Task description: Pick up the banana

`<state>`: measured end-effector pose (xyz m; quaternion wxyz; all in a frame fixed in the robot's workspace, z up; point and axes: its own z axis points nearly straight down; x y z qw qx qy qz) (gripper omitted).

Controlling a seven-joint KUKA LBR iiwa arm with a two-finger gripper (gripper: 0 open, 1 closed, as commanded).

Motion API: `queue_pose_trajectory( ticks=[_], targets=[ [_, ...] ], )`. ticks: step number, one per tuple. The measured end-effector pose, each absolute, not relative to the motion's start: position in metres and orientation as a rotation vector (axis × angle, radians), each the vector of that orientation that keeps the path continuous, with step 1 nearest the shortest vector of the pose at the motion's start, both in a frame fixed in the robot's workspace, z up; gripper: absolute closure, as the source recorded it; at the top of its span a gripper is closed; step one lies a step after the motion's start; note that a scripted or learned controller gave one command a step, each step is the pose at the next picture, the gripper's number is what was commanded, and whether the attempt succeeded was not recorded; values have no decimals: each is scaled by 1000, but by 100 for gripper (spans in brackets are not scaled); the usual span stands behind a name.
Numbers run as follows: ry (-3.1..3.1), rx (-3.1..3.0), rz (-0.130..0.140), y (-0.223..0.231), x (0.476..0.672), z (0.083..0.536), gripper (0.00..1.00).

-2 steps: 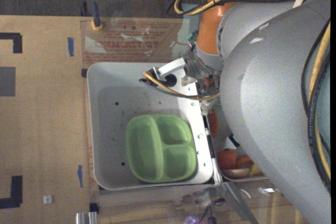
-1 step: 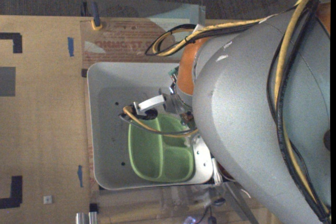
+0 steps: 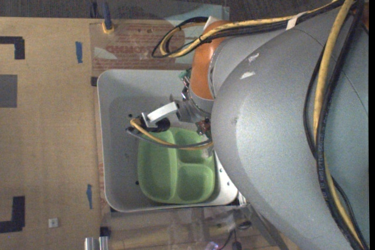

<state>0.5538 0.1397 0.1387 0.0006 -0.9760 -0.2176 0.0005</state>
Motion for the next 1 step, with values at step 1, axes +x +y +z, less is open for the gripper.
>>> queue_pose_trajectory(
  ticks=[1],
  targets=[
    [-311, -3125, 0, 224, 558, 112, 0]
  ],
)
